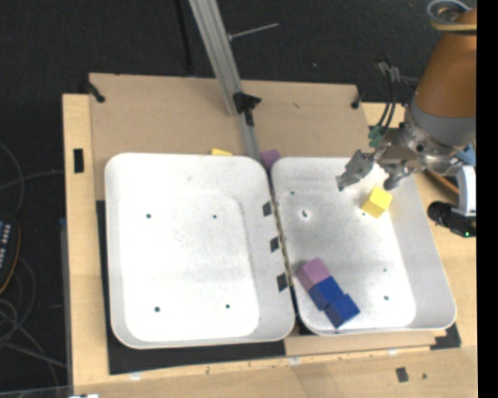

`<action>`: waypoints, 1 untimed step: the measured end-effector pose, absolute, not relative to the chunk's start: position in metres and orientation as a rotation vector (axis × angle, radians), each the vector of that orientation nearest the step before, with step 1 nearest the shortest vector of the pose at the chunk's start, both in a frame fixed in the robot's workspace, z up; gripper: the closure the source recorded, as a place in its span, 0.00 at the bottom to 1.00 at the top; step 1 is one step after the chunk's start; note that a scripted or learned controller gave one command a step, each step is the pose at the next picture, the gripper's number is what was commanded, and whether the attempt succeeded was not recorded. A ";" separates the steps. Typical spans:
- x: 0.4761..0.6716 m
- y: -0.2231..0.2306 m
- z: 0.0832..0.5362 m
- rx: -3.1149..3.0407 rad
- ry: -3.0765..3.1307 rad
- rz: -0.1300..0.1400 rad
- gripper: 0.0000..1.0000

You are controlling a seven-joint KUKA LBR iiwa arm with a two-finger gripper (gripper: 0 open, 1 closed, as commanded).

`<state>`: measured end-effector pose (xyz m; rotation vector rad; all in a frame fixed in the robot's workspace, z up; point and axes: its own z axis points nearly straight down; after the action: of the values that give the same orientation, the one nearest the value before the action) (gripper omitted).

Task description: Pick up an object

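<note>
A small yellow block (377, 201) lies in the right bin (423, 255), near its back right corner. My gripper (373, 175) hangs just behind and above that block, its two fingers spread open, with nothing between them. Near the front of the same bin a purple block (314, 269) touches a blue block (324, 291), and a second blue block (343, 310) sits right in front of that one.
The left bin (124, 222) stands beside the right one. A slanted metal pole (220, 48) reaches down to the back of the divide between the bins. A yellow bit (222, 152) and a purple bit (270, 157) lie behind the bins' rear rims.
</note>
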<state>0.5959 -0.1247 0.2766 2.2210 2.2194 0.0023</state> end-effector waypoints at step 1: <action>0.598 -0.187 0.232 2.227 2.216 -0.007 0.00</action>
<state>0.5981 -0.1871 0.2324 2.2267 2.2156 -0.0072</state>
